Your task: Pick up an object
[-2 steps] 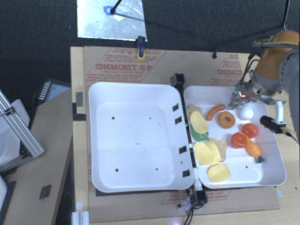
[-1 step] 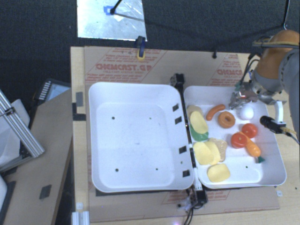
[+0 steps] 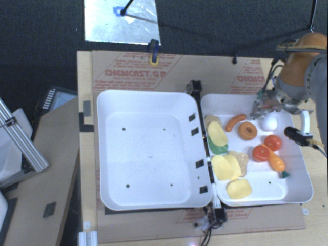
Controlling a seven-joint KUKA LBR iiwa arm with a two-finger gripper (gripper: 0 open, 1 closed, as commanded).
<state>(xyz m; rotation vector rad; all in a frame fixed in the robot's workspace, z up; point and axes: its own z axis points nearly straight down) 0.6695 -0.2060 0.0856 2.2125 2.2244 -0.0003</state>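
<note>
The gripper (image 3: 264, 108) is positioned over the right bin (image 3: 297, 191), beside a white egg (image 3: 269, 122); the jaws' state cannot be determined.

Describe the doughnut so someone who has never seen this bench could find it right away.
Look in the right bin, the one full of toy food, and go to its far half. The doughnut lies flat there, just in front of the small sausage and left of the white egg. It is the only brown ring with a hole through its middle.
</note>
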